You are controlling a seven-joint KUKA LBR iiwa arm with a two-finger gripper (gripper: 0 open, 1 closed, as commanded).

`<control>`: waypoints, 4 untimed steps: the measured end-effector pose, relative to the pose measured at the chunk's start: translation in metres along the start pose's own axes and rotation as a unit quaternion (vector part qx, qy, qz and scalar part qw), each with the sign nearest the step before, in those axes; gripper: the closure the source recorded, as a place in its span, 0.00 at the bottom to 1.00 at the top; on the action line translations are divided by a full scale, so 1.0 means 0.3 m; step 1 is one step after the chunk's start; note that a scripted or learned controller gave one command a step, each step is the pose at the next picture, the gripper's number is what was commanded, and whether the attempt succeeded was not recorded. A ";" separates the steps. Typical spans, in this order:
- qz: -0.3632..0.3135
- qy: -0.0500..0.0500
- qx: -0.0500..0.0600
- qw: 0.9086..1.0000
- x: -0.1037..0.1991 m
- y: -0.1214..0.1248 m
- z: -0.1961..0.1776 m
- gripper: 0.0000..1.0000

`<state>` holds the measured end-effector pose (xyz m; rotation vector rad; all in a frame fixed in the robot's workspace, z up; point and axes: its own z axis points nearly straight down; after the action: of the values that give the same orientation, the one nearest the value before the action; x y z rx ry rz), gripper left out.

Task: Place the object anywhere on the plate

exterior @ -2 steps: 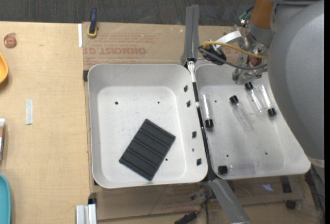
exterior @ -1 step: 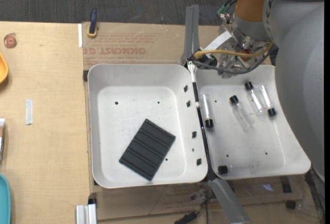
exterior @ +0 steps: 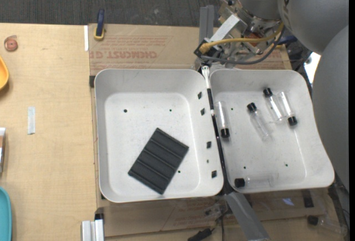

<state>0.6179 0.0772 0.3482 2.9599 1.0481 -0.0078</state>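
On the left of my table sits the left bin, and in it lies the dark ribbed plate, flat and turned at a slant toward the bin's near side, with nothing resting on it. Just beside it, past the shared rims, the right bin holds clear vials with black caps: one vial lies along the left wall, a second vial lies near the middle, two more vials lie close together further right, and another vial rests by the near wall. My tool hangs above the far edge of the right bin, wrapped in cables, well apart from every vial, and I cannot tell how it is set. So I judge the task is at its very start: no object is picked yet. My next move calls for dropping into the right bin over one vial, closing across its narrow body, then carrying it left over the rims to the plate.
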 end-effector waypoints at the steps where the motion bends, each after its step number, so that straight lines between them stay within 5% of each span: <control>1: -0.189 0.000 0.001 0.982 0.232 -0.102 0.263 1.00; 2: -0.289 0.001 -0.001 0.957 0.334 -0.194 -0.221 1.00; 3: -0.611 0.001 -0.002 0.791 0.354 -0.218 -0.310 1.00; 4: -0.759 0.001 -0.001 0.651 0.211 -0.203 -0.117 1.00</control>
<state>0.6288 0.1645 0.3831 1.1305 2.9325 -0.0039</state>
